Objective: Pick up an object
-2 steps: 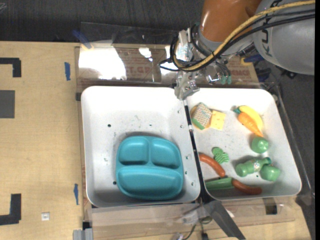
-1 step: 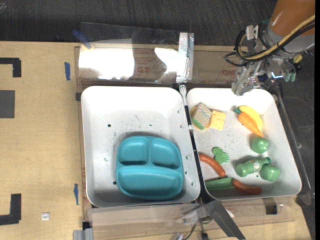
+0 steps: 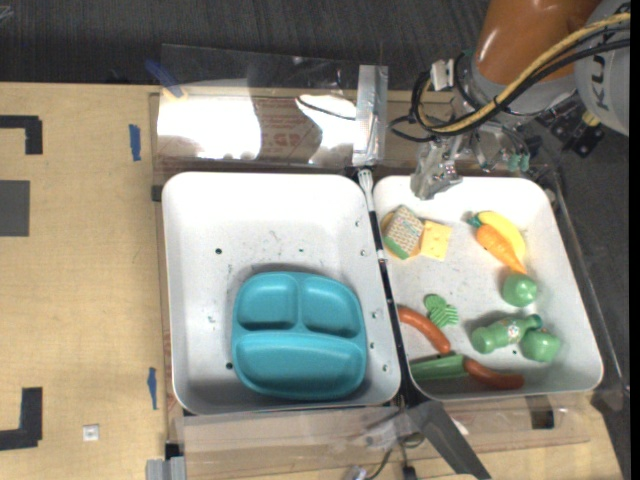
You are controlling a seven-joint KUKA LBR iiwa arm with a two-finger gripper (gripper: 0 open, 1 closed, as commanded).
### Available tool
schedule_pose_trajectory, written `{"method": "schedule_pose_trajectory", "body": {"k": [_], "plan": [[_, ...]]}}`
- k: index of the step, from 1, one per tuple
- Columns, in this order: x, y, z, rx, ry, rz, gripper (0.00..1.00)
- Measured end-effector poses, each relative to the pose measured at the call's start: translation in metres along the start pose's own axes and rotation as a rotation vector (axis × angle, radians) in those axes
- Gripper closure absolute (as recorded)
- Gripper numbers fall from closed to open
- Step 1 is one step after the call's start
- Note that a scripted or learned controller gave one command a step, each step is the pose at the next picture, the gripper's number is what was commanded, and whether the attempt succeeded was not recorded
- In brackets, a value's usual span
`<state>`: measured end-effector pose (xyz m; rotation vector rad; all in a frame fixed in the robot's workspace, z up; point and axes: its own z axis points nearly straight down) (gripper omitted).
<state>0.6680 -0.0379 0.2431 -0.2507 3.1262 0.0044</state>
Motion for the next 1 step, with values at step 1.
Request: {"method": "schedule_pose_trajectory", "body": {"k": [1], "plan": [[0.003, 0.0428, -0.0934, 0.002, -0.011, 0.169, 1.0]]}}
